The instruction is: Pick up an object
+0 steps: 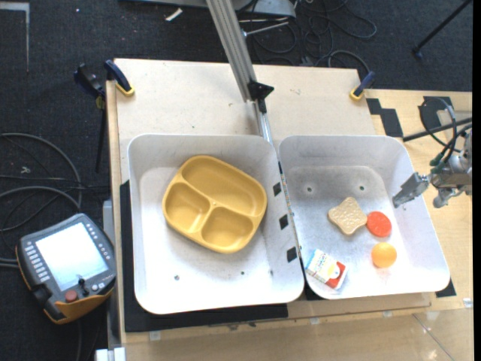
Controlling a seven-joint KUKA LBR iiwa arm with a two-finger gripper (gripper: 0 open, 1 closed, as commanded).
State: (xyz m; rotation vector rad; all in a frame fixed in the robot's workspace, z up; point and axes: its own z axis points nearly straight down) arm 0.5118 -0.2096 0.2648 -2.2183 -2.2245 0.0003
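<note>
Right bin [391, 156]: hand [421, 189] at rim, arm cut off.

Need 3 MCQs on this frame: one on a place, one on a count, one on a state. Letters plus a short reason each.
1. Where does the yellow divided plate lie?
A. left bin
B. right bin
C. on the bench outside the bins

2. How many things lie in the right bin?
A. two
B. four
C. six

3. How does the gripper stand to the things?
A. pressed on the plate
B. lifting the carton
C. at the right bin's right rim, apart from all of them

Key: 1 A, it rests in the left bin. 2 B, toast, red disc, orange ball, small carton. 3 C, it touches none.
</note>
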